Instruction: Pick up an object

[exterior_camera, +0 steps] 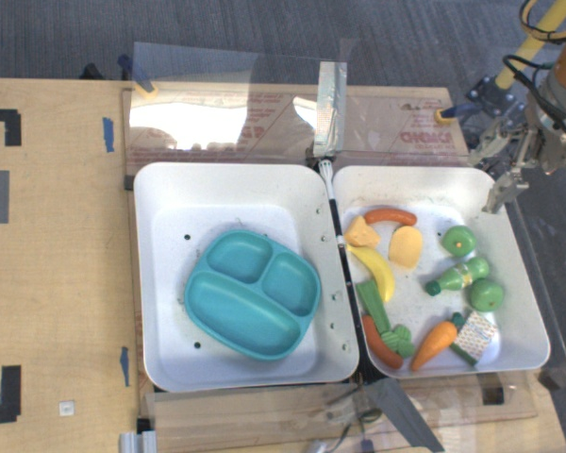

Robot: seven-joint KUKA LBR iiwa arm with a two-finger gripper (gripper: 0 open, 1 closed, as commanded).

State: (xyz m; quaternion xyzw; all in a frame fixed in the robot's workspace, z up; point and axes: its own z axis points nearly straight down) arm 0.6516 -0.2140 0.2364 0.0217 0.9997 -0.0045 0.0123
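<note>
The right bin (533, 295) holds several toy foods. Among them are a red sausage (390, 217), an orange wedge (362, 233), a yellow-orange fruit (407, 246), a banana (375, 270), a green apple (458, 241), a green bottle shape (457, 276), a green ball (487, 294), a carrot (434, 342) and a white packet (475, 336). My gripper (506, 189) hangs over that bin's far right corner, above its rim and apart from all the toys. Nothing shows in its grasp.
The left bin (160, 253) holds a teal divided plate (253, 293). A clear plastic sheet (264, 111) lies behind both bins. A green piece (385, 314) and a red piece (379, 343) lie along the right bin's left wall. Cables (547, 17) trail from the arm at top right.
</note>
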